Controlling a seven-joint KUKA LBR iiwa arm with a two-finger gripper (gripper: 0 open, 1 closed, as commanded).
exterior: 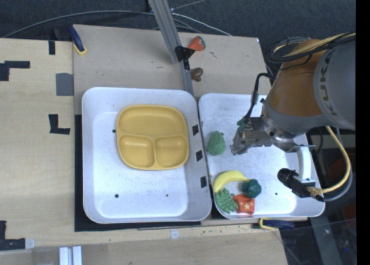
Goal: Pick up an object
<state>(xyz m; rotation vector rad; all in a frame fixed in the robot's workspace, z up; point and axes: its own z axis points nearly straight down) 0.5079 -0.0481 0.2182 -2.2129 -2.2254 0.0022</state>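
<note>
The right bin (231, 107) holds several small toys. A green bumpy toy (216, 143) lies near its left wall. A yellow banana (229, 179), a dark green round toy (251, 188), a light green leafy piece (226, 201) and a red piece (245, 205) are clustered at the front. My gripper (241, 144) hangs over the middle of the right bin, just right of the green bumpy toy, with nothing visibly between its fingers.
The left bin (98, 142) holds a yellow divided plate (153, 136). A grey post (165, 15) slants up from the divider between the bins. The arm's grey body and orange band (295, 93) cover the right bin's right side.
</note>
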